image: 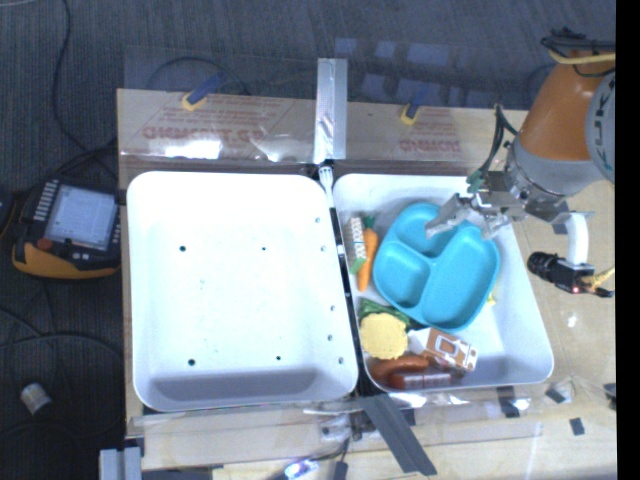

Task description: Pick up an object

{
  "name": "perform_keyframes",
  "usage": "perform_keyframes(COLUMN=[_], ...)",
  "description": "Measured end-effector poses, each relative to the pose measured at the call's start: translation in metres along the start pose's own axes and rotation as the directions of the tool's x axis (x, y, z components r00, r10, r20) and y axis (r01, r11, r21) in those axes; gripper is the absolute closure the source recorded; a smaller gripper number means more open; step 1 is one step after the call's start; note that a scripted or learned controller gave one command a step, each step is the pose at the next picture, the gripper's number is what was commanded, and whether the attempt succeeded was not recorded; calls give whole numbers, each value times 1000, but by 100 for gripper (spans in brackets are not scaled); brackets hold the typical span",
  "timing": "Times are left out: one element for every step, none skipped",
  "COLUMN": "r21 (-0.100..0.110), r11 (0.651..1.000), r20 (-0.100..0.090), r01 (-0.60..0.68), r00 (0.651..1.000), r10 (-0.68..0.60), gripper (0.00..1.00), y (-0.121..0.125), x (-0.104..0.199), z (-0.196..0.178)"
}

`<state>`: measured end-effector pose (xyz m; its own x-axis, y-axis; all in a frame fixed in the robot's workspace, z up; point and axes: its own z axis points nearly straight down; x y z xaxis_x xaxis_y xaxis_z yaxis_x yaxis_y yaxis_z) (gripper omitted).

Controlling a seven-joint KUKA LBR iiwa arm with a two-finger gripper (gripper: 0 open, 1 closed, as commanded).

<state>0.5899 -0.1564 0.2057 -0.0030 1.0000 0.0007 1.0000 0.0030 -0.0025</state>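
Blue divided plastic plate (pixel 435 268) sits in the right-hand white bin (pixel 520 353), middle right of the frame, tilted over the clutter. Metal two-finger gripper (pixel 462 216) hovers at its upper rim, fingers spread wide, nothing between them. Best play, I'd say: straddle that raised rim squarely and close firmly, since the smooth plastic could slip. Lower down lie an orange toy carrot (pixel 367 253), a yellow corn cob (pixel 384 334), and a red sausage (pixel 408 372). Steer clear of those.

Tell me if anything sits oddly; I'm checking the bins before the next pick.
The blue divided plastic plate in the right white bin lies tilted, propped on the small items crowded along the bin's left and bottom edges.
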Motion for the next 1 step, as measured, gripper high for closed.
perform_keyframes(r21=[1], r11=[997], r20=[1], r01=[-73], r00=[997], r10=[73], gripper=[0], y=[-62], x=[-31], z=[62])
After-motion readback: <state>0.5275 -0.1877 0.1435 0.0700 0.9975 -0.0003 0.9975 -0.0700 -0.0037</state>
